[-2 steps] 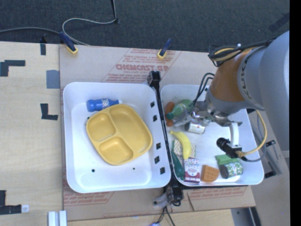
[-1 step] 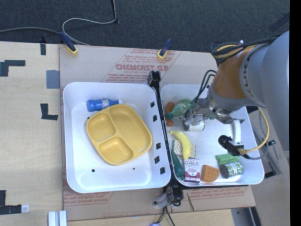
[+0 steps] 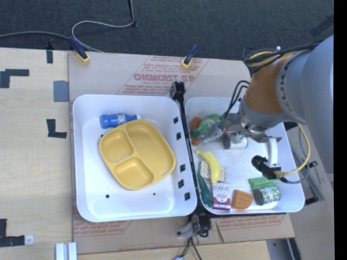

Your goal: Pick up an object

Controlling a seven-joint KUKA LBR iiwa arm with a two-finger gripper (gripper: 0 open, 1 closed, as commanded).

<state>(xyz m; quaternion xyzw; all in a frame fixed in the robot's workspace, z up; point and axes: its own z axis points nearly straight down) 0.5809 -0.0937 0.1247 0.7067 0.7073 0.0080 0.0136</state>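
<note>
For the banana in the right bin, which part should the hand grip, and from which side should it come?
Grip the banana at its middle, coming straight down from above. It lies flat, its long curve running diagonally, so the fingers should probably close across the narrow width. Packets touch its lower end, while the bin floor to its right is bare, giving one finger room.

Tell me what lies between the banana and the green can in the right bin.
In the camera view, bare white bin floor separates the banana from the green can.
</note>
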